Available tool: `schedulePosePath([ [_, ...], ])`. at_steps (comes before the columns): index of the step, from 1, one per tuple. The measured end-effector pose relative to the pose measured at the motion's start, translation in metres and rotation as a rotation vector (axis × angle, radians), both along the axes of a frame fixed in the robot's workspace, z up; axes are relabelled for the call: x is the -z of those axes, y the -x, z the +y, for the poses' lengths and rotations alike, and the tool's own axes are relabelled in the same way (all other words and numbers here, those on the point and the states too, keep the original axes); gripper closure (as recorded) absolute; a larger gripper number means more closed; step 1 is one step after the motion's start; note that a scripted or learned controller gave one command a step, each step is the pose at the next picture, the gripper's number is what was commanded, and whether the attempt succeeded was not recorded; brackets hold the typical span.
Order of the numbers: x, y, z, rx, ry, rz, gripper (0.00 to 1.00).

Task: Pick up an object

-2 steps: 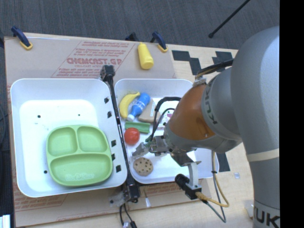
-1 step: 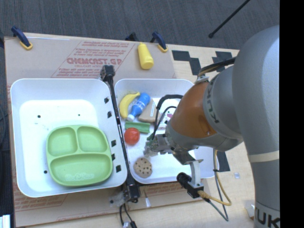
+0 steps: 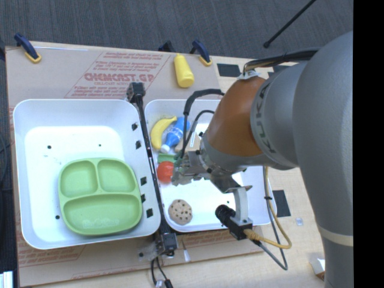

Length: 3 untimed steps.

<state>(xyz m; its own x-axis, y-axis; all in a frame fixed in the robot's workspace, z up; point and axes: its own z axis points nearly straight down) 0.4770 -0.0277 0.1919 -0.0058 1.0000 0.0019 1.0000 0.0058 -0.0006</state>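
Dark grey carpet surrounds a bench topped with brown cardboard printed in red lettering, clamped at the far edge by blue clips. On the left, a shallow white bin holds a light green divided plate with three compartments, lying flat toward the near side. A black divider runs between this bin and the right white bin. Beyond the bins, a yellow cylinder-shaped object lies on the cardboard. Inside the right bin, a yellow banana sits at the far left, touching a blue and white bottle-like item. Nearer, a red tomato-like ball rests by the divider, and a round chocolate-chip cookie lies in the near left corner. The gripper hangs low just beside the red ball; I cannot tell how its jaws stand. The grey arm with its orange band covers most of the right bin.
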Motion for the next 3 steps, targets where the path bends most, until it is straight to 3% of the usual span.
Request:
schedulePosePath([
  [1, 0.0001, 0.0001, -0.0003, 0.001, 0.0, 0.0, 0.0],
  [3, 0.0001, 0.0001, -0.0004, 0.001, 0.0, 0.0, 0.0],
])
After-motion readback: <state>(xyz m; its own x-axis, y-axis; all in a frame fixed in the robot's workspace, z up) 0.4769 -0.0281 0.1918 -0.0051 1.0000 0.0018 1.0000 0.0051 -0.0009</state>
